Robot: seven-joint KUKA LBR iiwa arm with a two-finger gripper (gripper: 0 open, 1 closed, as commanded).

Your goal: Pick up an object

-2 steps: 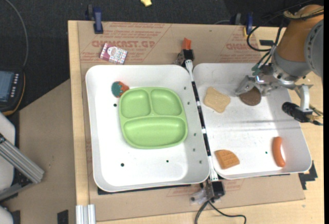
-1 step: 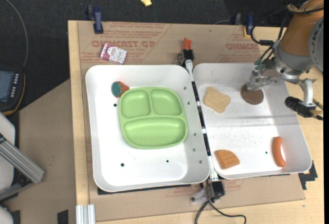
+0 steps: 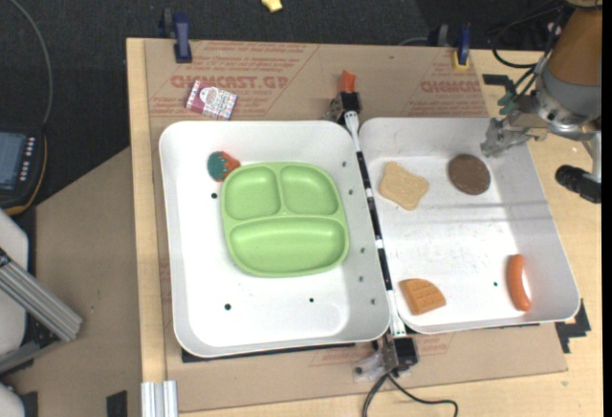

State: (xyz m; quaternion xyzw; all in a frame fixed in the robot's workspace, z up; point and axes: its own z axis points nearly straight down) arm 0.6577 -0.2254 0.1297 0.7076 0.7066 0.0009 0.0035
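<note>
Two shallow white bins sit side by side on a cardboard-covered bench, seen from above at a slant. The left bin (image 3: pixel 191 291) holds a green three-part plate (image 3: pixel 284 218), with a small red and green toy (image 3: pixel 223 164) touching its upper left corner. The right bin (image 3: pixel 545 214) holds four food toys, well apart: a tan bread slice (image 3: pixel 403 186) near the upper left, a round brown patty (image 3: pixel 469 174) to its right, an orange wedge (image 3: pixel 422 296) at the lower left, and an orange sausage (image 3: pixel 518 282) by the lower right wall. The arm (image 3: pixel 574 71) comes in at the upper right. Its gripper (image 3: pixel 504 131) hangs over the right bin's upper right corner, just beside the patty and apart from it; whether it is wide or narrow cannot be told, and nothing is seen held in it. A small pink packet (image 3: pixel 210 99) lies on the cardboard above the left bin, and a yellow scrap (image 3: pixel 273 1) lies on the dark floor beyond the bench
</note>
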